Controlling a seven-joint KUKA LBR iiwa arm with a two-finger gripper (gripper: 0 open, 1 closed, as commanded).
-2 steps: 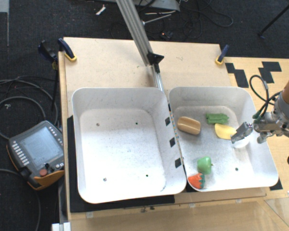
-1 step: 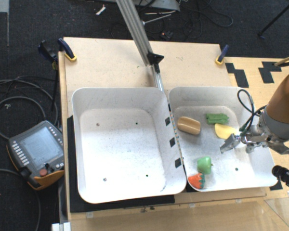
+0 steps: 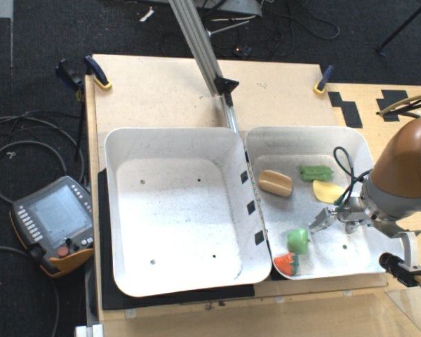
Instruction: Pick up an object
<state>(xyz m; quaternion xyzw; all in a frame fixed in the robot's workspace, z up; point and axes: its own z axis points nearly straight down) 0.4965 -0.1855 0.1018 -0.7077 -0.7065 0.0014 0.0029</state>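
Arm [image 3: 405, 177] cut off at right edge; tool [image 3: 321, 222] fingers indistinct.

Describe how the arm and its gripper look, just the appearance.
The arm is a rounded body with an orange-brown upper section above a grey wrist segment. A black cable loops out beside the wrist. The gripper is slim bare grey metal with thin fingers. A black fitting juts out below the wrist.
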